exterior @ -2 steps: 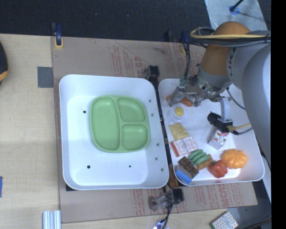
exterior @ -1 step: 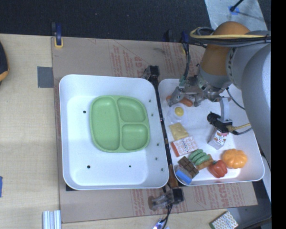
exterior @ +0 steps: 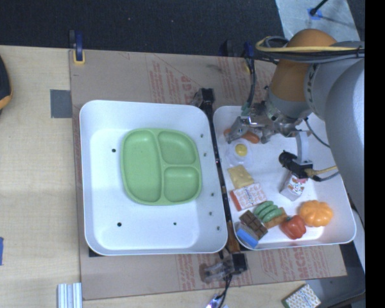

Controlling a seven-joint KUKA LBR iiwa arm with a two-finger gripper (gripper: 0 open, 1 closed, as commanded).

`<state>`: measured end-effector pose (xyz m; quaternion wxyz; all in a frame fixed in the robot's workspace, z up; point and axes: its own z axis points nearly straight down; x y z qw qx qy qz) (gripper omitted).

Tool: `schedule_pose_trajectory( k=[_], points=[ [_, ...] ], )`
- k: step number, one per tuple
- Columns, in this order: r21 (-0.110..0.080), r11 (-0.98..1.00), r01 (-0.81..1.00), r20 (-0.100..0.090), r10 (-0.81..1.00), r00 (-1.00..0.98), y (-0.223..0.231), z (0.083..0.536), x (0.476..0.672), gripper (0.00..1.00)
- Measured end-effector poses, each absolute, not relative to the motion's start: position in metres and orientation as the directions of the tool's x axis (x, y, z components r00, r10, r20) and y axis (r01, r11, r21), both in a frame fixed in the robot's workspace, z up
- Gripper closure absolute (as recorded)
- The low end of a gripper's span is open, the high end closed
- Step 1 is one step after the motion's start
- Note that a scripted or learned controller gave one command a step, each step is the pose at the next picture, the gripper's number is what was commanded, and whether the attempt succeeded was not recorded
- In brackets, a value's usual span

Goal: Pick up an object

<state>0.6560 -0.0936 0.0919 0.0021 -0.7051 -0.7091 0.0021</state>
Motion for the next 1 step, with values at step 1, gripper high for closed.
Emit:
schedule_pose_trajectory(
  k=[1],
  points=[
    [-0.006,0.007,1.0,0.0,1.0,-0.007,-0.0924,0.0919,0.656,0.0]
  ],
)
